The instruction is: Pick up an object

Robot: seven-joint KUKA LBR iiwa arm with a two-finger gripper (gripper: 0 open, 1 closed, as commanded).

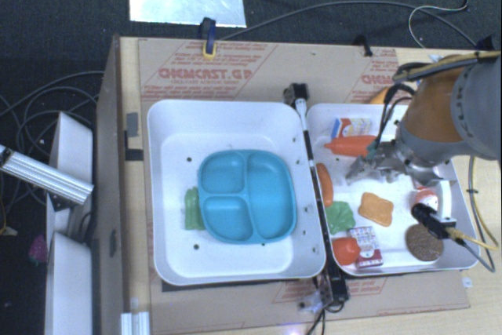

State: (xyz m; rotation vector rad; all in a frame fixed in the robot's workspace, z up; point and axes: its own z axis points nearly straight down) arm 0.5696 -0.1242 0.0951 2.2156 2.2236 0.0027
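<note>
My gripper (pixel 369 169) hangs low over the middle of the right bin (pixel 392 268), with the grey arm and its orange band coming in from the right. It sits just below an orange carrot-like piece (pixel 353 145) and above an orange toast slice (pixel 376 208). Nothing can be seen between its tips. Around it lie a white carton (pixel 351 126), an orange sausage (pixel 325 183), a green leafy piece (pixel 340 216), a red cup (pixel 346 249), a small red and white box (pixel 367 241) and a brown cookie (pixel 424 242).
The left bin (pixel 169 169) holds a blue divided plate (pixel 246 195) with a green piece (pixel 192 209) beside it on the left. A black divider clip (pixel 299 95) stands between the bins. Cables run over the floor at the left and back.
</note>
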